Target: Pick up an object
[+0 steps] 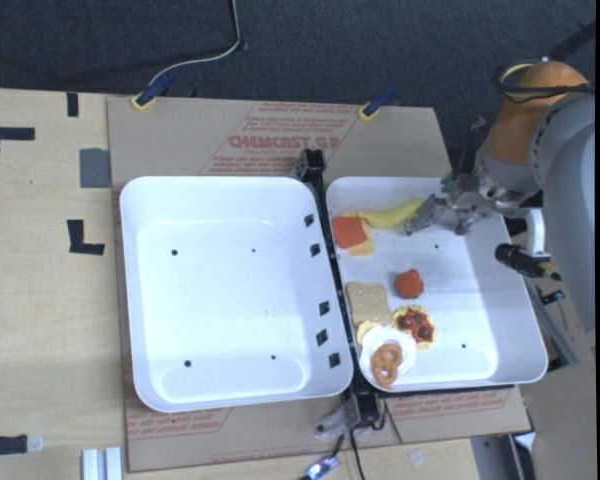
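Observation:
My gripper (437, 225) hangs over the far part of the right bin (500, 368), just right of a yellow banana (388, 214). Its two grey fingers are spread apart and nothing shows between them, so it is open. An orange-red block (350, 231) lies left of the banana by the bin's inner wall. A small red ball (408, 284) sits mid-bin. Nearer the front lie a slice of toast (368, 300), a pizza-like piece (415, 324) and a pretzel (385, 361) on a white disc.
The left bin (140, 268) stands beside the right one, joined along a black divider (320, 268). The grey arm with its orange band (525, 118) comes in from the right. Both bins rest on cardboard (270, 138) on the wooden bench.

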Motion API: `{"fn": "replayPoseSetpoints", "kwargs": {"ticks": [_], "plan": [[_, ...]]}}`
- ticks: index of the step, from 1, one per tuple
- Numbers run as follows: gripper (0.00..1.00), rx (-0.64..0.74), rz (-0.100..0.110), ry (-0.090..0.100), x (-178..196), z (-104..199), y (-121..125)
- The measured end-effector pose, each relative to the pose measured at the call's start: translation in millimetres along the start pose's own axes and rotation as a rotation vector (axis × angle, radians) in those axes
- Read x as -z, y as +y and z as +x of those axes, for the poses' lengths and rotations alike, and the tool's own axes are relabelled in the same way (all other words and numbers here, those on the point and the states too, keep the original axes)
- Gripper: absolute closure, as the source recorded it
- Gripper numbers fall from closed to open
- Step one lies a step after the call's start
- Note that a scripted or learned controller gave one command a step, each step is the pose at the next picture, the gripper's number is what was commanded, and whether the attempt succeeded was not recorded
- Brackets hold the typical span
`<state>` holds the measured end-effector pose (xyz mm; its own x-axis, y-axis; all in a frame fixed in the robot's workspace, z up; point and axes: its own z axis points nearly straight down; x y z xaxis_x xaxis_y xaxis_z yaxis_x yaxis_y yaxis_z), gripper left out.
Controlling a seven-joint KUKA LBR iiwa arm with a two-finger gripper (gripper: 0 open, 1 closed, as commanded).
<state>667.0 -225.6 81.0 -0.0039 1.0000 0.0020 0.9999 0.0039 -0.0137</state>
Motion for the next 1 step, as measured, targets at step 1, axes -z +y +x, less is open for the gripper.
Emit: {"fn": "replayPoseSetpoints", "kwargs": {"ticks": [1], "plan": [[0.00, 0.004, -0.008, -0.006, 1.7, 95.0, 1.3]]}}
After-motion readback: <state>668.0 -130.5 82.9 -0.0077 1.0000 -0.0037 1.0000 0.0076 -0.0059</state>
